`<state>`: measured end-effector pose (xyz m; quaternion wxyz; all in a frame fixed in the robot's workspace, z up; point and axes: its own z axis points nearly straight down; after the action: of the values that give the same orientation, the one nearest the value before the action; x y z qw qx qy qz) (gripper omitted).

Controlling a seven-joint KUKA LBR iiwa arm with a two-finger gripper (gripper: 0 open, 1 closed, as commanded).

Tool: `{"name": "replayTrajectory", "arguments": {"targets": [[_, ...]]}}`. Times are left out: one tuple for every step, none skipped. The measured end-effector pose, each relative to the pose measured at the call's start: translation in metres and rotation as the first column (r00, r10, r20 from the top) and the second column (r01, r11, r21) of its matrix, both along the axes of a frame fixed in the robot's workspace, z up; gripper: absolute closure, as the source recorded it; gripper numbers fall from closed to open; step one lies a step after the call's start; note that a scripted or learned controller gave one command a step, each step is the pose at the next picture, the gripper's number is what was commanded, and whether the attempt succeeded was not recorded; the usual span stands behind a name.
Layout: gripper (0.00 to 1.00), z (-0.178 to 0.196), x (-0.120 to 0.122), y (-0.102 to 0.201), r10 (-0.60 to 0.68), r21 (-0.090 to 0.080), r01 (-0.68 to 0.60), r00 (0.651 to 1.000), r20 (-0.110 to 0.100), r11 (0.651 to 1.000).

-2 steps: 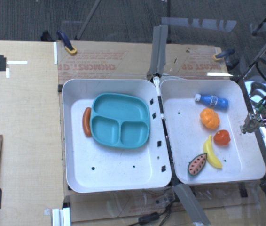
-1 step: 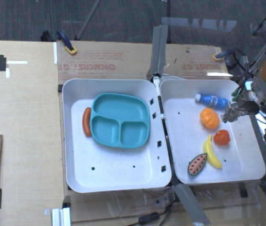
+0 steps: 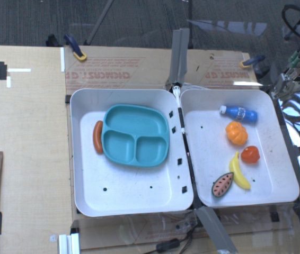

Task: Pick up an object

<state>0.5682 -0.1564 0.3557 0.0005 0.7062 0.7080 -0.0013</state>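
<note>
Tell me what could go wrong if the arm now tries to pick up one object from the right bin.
1. The banana touches the watermelon slice and lies close under the tomato; fingers closing there may nudge a neighbour or catch two things.
2. The blue bottle lies on its side and could roll away.
3. The orange pumpkin is rounded, so it may slip.

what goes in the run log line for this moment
left bin: teal plate, hot dog | right bin: bottle, orange, tomato, banana, watermelon slice
</note>
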Motion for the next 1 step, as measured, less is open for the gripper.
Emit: {"name": "replayTrajectory", "arguments": {"targets": [[1.0, -0.0344, -0.0903, 0.0113, -0.004, 0.001, 0.004, 1.0, -0.002, 1.0]]}}
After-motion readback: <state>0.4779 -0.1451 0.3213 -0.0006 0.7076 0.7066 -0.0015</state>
